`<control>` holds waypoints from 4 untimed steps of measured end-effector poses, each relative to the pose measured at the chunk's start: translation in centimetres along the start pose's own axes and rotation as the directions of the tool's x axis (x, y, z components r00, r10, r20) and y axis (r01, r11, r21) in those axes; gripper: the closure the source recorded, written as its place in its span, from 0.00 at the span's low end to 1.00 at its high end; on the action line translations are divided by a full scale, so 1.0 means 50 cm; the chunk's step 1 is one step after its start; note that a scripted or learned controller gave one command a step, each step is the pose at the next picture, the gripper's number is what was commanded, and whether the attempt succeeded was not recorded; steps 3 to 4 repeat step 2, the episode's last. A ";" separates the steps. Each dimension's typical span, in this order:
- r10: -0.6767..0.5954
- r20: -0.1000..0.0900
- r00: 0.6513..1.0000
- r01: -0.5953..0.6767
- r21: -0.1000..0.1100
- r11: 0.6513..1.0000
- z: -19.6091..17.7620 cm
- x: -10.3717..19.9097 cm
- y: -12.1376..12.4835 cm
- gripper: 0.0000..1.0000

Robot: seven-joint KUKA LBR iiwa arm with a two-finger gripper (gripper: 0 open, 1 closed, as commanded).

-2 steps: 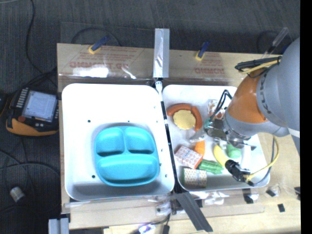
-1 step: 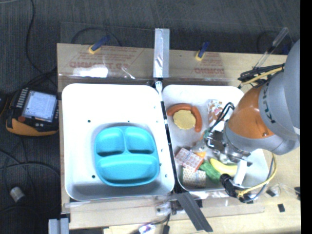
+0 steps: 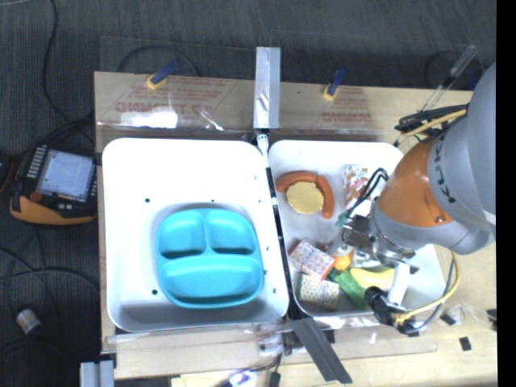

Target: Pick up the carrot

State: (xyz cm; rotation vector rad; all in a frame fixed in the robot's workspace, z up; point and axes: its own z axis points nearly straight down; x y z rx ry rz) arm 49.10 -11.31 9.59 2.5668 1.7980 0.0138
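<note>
Orange carrot [image 3: 344,261] in right bin [image 3: 419,276], end effector [image 3: 355,252] just above, grip state unclear, blue tray [image 3: 211,256] in left bin [image 3: 129,216].

Carrot [image 3: 343,261] mostly hidden under the wrist, only a small orange tip showing, end effector [image 3: 360,258] fingers masked by the arm [image 3: 427,200] at 3 o'clock, arm cut off at the right edge, packet [image 3: 352,180] print too small to read
</note>
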 end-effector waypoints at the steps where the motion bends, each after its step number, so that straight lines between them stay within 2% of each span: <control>1: 0.263 0.007 0.965 -0.263 0.008 0.965 0.013 0.032 0.024 1.00; 2: 0.224 0.015 0.974 -0.224 0.017 0.974 -0.366 0.052 0.105 1.00; 4: 0.224 0.015 0.974 -0.224 0.017 0.974 -0.366 0.052 0.105 1.00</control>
